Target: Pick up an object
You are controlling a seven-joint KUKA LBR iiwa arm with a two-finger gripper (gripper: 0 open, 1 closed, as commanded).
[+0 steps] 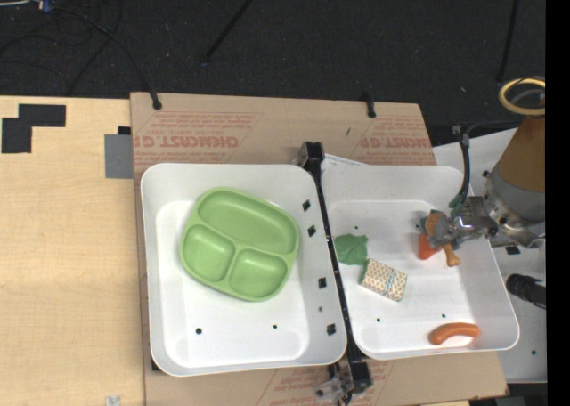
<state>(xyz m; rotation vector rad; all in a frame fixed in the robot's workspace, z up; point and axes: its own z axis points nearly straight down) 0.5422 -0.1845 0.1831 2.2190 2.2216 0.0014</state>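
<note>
Dark floor (267,21) across the top of the frame, black cables (107,30) trailing over it at upper left and upper right. Pale wood counter (62,262) filling the left side, with black patches (36,124) and a grey square (118,155) near its upper edge. Brown cardboard sheet (267,133) at centre, printed in red lettering, clipped at its top edge. Even, soft light overall.
</note>
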